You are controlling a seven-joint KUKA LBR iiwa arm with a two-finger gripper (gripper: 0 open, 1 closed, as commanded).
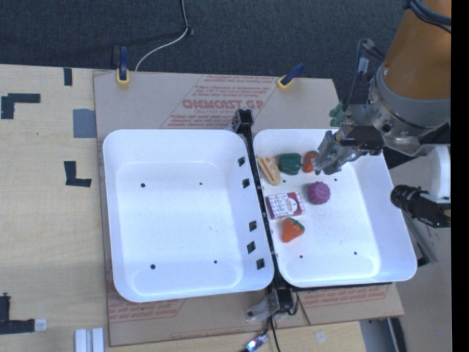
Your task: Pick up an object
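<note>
right bin (366,266): green item (289,163), purple ball (318,193), red packet (283,205), strawberry (292,229), striped yellow piece (269,170) | left bin (176,211): bare | gripper (327,160): above right bin's far edge, jaws unclear

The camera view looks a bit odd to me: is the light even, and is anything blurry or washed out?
In the camera view, the light is soft and even, with faint shadows inside the white bins; the bins' white plastic is bright, nearly washed out; the small items, such as the purple ball and the strawberry, look soft and low in detail; the gripper is slightly blurred.
</note>
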